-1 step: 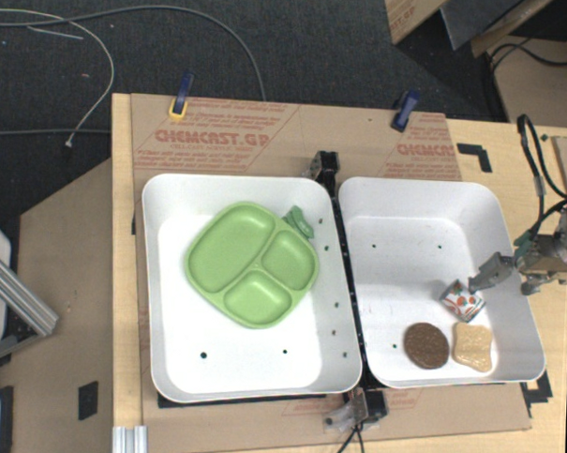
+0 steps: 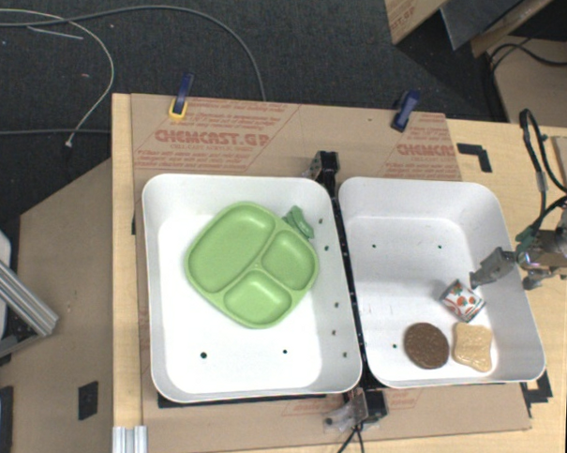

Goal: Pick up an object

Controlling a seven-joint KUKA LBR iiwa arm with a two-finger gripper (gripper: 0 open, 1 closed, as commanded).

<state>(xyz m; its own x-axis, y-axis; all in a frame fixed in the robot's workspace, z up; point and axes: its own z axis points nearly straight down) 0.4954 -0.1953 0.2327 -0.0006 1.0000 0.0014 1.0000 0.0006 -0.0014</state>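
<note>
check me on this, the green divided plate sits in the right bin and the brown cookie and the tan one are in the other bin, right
Not quite. The camera view shows the green divided plate in the left bin, not the right. The brown cookie and the tan one lie in the right bin.

Green divided plate (image 2: 252,264) in left bin (image 2: 165,357); brown disc (image 2: 426,345), tan biscuit (image 2: 472,346), small printed block (image 2: 461,299) in right bin (image 2: 406,217)

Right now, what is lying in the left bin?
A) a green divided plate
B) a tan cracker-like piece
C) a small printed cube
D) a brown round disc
A: the green divided plate lies in the left bin, while the brown disc, the tan piece and the small printed cube all lie in the right bin.
</note>
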